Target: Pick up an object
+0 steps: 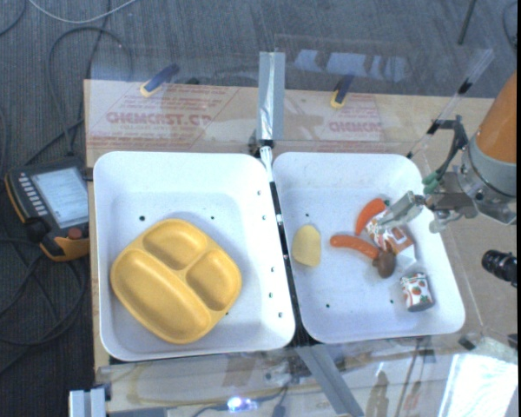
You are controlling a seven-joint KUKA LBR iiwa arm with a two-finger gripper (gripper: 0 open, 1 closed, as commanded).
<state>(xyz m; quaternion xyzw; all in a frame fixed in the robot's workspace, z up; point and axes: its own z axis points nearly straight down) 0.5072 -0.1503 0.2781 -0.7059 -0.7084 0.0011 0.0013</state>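
The right bin (pixel 330 189) holds several small items. A pale yellow lump (pixel 306 245) lies near its left wall. At the right side an orange piece (pixel 370 213), a red-orange curved piece (pixel 353 244), a white and red packet (pixel 392 234) and a brown lump (pixel 385 265) crowd together. A small printed can (pixel 416 291) lies nearer the front. My gripper (pixel 422 215) hangs over the bin's right side, just right of the packet. It is open, and nothing sits between its fingers.
The left bin (pixel 122 181) holds a yellow divided plate (pixel 176 278). A metal bar (pixel 269 102) stands behind the seam between the bins. A handheld pendant (pixel 48 202) lies on the floor at far left, among cables.
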